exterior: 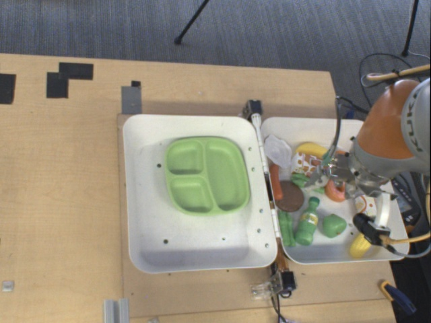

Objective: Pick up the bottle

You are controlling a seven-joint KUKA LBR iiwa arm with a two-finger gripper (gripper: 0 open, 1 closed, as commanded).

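The bottle (308, 223) is small and green with a yellow label. It lies in the right bin (337, 253) near the front, its cap pointing toward the back. My gripper (328, 171) hangs over the middle of that bin, a little behind and to the right of the bottle, above an orange-red toy (335, 192). The bottle lies apart from the gripper, among other toys. The wrist body hides the part of the bin under it.
The right bin is crowded: a brown disc (291, 196), a banana (309, 149), a white crumpled piece (277, 148), a green toy (333, 225), a yellow toy (360, 246) and a green piece (287, 230). The left bin (145, 247) holds a green divided plate (205, 175).
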